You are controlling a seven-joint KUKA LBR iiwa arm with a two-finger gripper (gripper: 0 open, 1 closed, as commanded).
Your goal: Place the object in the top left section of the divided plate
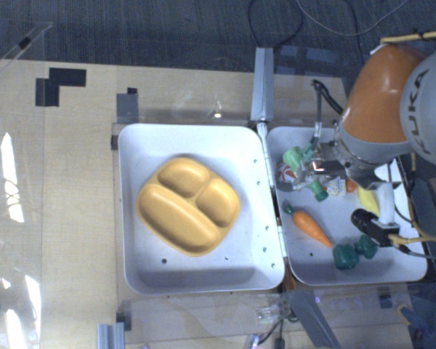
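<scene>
The pincer (pixel 318 167) hangs low in the right bin (pixel 414 267), among a heap of small things; whether it is apart or together I cannot tell; the carrot (pixel 310 226) lies just below it; the plate (pixel 188 204) waits far left, so a carry across seems needed.

Place: a robotics lab, set up for pick-and-place trials.
Arm: a grey industrial arm (pixel 407 115) with an orange band, reaching in over the right side; not household gear.
Counter: a pale wooden counter (pixel 73 195) with black tape marks (pixel 58 84) stuck near its far edge.
Bins: two shallow white bins, left bin (pixel 138 267) and right bin (pixel 414 267), held side by side by metal rails and brackets (pixel 261 86).
Props: toy food, a plastic carrot (pixel 310 226), and a yellow divided plate (pixel 188 204), as test pieces.
Wiring: loose black cables (pixel 291 13) trailing on the floor.
Floor: dark grey carpet (pixel 131 13), office-style.
</scene>
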